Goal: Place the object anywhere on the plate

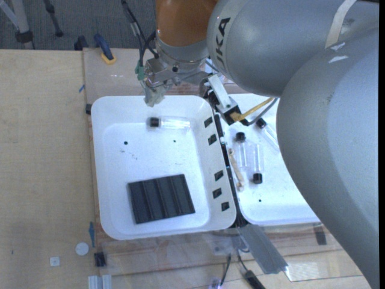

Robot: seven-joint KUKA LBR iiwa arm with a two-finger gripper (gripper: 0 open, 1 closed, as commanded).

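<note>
Camera view from above shows the end effector (153,96) hanging at the far rim of the left bin (107,161), its narrow fingers pointing down and set close together, with no item visible between them; I cannot tell whether they are pressed shut or slightly parted. Just below the tips, apart from them, lies a clear tube with a black cap (169,124) on the bin floor, cap end toward the left. This tube looks like the object to be moved. Nearer the camera in the same bin lies the dark ribbed plate (161,198), flat, well apart from the tube.

Judging from this, the step in hand is the pick. To do it well, the fingers should open wider than the tube, come down straddling its body across the short axis, not along its length, and close near the middle so the tube does not swing. A round, smooth tube may roll or slip out as the fingers close, so a slow, centred closing seems wise. The bin wall is close behind, which leaves little room on that side.

In the right bin (283,206) lie more clear capped tubes (250,159), beside the divider, under the grey arm (313,101). All of this stands on a wooden tabletop (42,161)
</note>
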